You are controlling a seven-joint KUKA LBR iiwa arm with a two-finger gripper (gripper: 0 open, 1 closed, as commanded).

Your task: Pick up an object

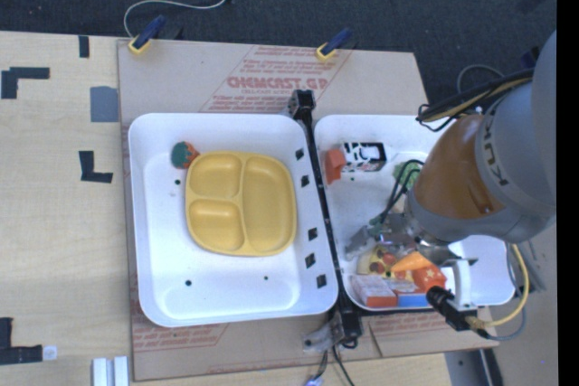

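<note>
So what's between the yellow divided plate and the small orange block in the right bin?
In the camera view, the black divider where the two bins meet runs between the yellow plate and the orange block, plus bare white bin floor.

Arm (479, 172) bent low, wrist downward

evenly bright overhead light, soft short shadows inside white bins (145, 194), mild glare on bin floors, slightly soft low-res focus, dark top background.
</note>
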